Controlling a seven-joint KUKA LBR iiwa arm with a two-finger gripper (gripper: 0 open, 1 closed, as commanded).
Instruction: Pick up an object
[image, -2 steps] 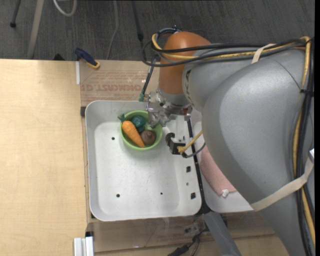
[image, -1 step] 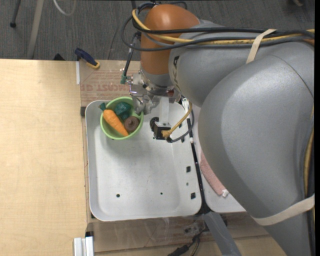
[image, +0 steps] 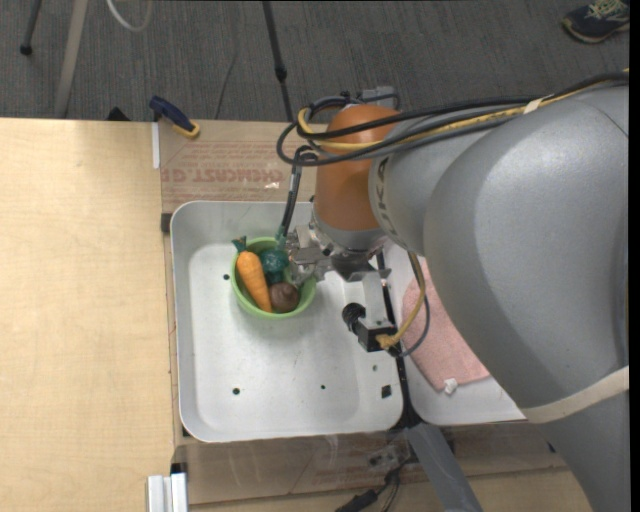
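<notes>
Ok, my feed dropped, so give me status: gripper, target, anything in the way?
Gripper low at green bowl rim, finger state unclear. Carrot lying in bowl beside teal and brown pieces. Pink cloth in right bin, clear of bowl.

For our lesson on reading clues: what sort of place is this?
Probably a robot lab or test room: a grey arm over a white bin, tripod legs on carpet, cables.

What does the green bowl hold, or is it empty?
Not empty: the green bowl holds a carrot, a brown item and something teal.
</notes>
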